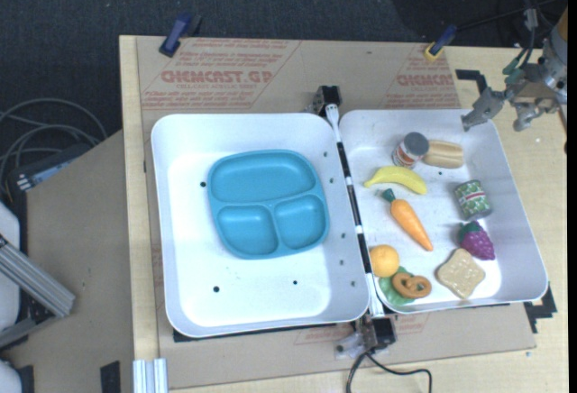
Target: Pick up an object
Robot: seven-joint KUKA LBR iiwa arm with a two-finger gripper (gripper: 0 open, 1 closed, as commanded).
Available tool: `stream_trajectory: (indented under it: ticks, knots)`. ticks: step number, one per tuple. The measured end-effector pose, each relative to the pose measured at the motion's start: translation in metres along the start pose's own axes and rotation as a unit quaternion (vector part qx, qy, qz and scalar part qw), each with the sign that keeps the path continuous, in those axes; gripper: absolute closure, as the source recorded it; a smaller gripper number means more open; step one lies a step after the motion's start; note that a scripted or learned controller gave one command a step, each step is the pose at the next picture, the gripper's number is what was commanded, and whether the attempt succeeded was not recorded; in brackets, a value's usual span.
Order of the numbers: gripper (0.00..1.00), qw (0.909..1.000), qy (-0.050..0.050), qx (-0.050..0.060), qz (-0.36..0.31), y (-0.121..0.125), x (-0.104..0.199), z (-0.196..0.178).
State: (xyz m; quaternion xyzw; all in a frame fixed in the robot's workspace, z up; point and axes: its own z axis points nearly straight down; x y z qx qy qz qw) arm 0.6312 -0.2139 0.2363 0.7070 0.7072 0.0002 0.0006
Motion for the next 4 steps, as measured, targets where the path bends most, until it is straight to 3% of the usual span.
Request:
stream_trajectory:
  ticks: [1,2,3,4]
  knots:
    - [0.00,1.0000,0.002,0.003,-0.001,0.000,0.071,0.125]
    - [0.00,1.0000,0.000,-0.002,-0.001,0.037,0.085,0.149]
    - [1.00,1.0000,-0.002,-0.004,-0.001,0.038,0.084,0.138]
    - [1.00,1.0000,0.000,-0.002,-0.001,-0.026,0.129,0.028]
